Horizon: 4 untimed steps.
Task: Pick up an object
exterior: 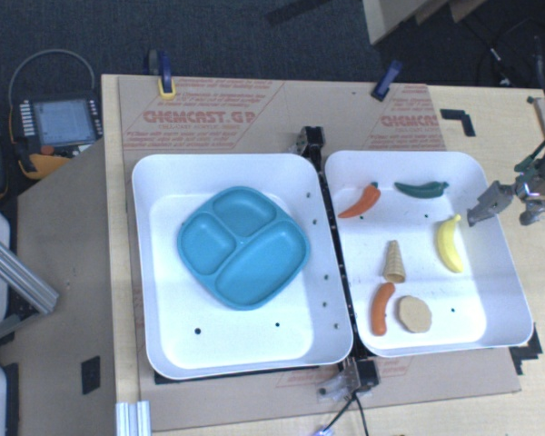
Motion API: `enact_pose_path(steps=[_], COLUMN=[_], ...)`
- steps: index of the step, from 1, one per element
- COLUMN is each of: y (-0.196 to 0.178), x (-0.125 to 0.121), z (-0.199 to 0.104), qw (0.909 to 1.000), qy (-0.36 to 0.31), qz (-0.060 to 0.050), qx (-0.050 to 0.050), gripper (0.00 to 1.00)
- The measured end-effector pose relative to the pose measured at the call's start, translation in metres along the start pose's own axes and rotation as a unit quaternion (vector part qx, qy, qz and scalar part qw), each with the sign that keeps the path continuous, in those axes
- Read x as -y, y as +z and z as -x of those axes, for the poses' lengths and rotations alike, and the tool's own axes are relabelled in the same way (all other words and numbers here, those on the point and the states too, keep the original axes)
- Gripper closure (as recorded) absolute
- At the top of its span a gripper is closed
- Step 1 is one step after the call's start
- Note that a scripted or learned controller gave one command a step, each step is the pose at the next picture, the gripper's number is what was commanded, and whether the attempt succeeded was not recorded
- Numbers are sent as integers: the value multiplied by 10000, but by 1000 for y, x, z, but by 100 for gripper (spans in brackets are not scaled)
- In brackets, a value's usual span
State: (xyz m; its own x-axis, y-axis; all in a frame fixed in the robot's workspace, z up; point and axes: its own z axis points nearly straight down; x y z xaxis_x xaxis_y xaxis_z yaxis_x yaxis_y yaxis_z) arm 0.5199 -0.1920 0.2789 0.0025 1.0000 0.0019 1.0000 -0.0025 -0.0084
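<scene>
nearest the lens, low in the right bin (500, 327): a tan round cookie-like piece (415, 314) and, touching its left side, an orange sausage-shaped piece (381, 308). landmark = the banana (450, 243). just left of banana, a cone (394, 262), tip up-frame. up-left of banana, an orange-red chili (360, 201); straight above banana, a dark green pepper (421, 188). far left of banana, in the left bin (154, 243), a blue divided plate (243, 246). both bins sit on the worktop (118, 153).

gripper (504, 200) hangs right of and a bit above banana, at the bin rim, nothing btwn its tips; can't tell how wide it's set, too small + blurred.

handling, my guess: all look like toy food, prob hollow plastic, light, stiff, smooth so slippery on curved faces. banana is closest and lies apart from the others, best target. take it across the short width at mid-length, not the tapered ends, or it may squirt out.
</scene>
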Motion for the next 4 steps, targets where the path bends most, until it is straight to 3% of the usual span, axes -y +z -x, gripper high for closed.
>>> enact_pose_path(steps=[1, 2, 4], y=[-4, 41, 147], x=[-2, 1, 11], z=[0, -7, 9], qw=[10000, 10000, 10000], qy=[-12, -13, -7], qz=[41, 16, 7], qx=[11, -1, -3], gripper=[0, 0, 0])
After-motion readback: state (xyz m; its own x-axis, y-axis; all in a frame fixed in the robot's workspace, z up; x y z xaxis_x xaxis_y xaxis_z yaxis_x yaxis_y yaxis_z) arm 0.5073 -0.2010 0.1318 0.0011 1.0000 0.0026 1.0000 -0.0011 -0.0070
